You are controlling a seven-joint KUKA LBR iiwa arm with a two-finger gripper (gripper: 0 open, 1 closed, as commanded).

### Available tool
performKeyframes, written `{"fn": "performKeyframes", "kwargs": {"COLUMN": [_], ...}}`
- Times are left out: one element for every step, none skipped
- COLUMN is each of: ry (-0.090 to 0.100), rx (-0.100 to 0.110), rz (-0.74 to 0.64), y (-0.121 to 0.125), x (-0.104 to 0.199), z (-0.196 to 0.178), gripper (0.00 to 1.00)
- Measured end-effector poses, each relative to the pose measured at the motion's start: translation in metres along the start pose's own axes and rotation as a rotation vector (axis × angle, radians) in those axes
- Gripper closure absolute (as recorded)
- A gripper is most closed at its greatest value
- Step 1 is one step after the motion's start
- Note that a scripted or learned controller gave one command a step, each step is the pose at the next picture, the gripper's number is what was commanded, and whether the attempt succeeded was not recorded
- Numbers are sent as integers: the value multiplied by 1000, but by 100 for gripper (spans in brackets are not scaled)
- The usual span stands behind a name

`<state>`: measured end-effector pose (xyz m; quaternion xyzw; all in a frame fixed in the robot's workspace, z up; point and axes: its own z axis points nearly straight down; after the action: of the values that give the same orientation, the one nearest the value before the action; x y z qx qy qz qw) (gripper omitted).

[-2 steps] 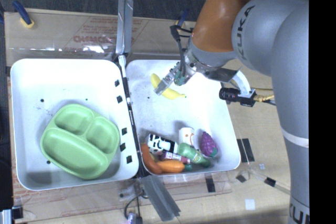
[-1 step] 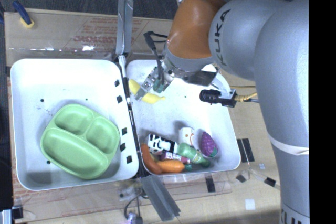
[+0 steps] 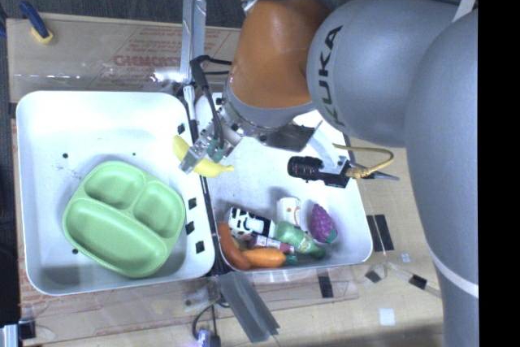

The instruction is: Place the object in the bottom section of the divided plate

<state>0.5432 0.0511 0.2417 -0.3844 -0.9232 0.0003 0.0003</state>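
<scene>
A green divided plate (image 3: 122, 215) lies in the left white bin (image 3: 49, 134), tilted, with two small sections toward the top and one large section toward the bottom left. My gripper (image 3: 201, 154) hangs over the wall between the two bins, just right of the plate's upper edge. Its fingers are shut on a yellow toy banana (image 3: 207, 166), which sticks out on both sides of the fingertips. The banana is above the bin rim and not touching the plate.
The right white bin (image 3: 357, 211) holds toy food at its near edge: an orange carrot (image 3: 252, 258), a purple grape bunch (image 3: 322, 222), a green item (image 3: 299, 243), a black-and-white piece (image 3: 248, 222) and a white cup (image 3: 288, 211). The arm's body covers the right bin's far part.
</scene>
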Motion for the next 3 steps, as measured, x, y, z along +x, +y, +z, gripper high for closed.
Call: {"fn": "performKeyframes", "kwargs": {"ry": [2,1,2], "rx": [3,2,3], "rz": [-248,-211,-202], "y": [42,29,-19], "x": [78,125,75], "z": [73,50,51], "gripper": [100,100,100]}}
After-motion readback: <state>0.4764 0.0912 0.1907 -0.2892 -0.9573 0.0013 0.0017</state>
